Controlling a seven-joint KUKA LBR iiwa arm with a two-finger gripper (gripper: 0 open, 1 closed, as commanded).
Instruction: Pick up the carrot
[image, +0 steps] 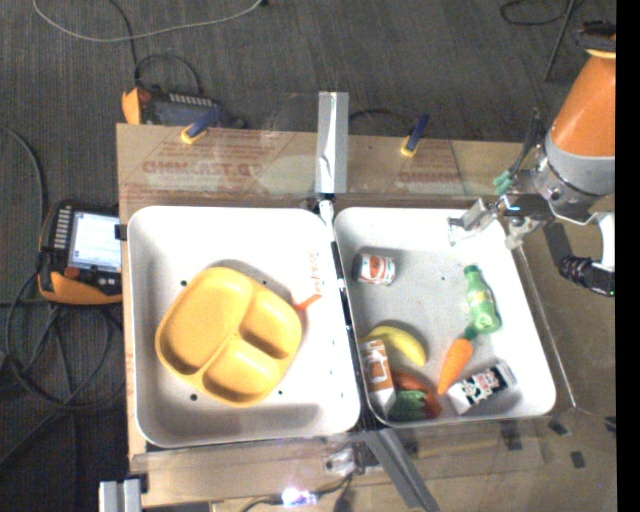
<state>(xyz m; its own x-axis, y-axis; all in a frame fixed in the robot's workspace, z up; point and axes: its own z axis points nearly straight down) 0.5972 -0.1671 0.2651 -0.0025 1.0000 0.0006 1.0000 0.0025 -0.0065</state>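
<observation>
An orange carrot (455, 364) lies tilted in the right bin (432, 270), near its front right part, between a yellow banana (399, 343) and a small milk carton (482, 386). My gripper (478, 218) hangs over the bin's far right corner, well behind the carrot and apart from it. A green bottle (481, 300) lies between the gripper and the carrot.
A small can (376, 268) lies at the bin's far left. A brown box (376, 365) and a red and green item (408, 399) sit at the front. The left bin (160, 240) holds a yellow divided plate (231, 333).
</observation>
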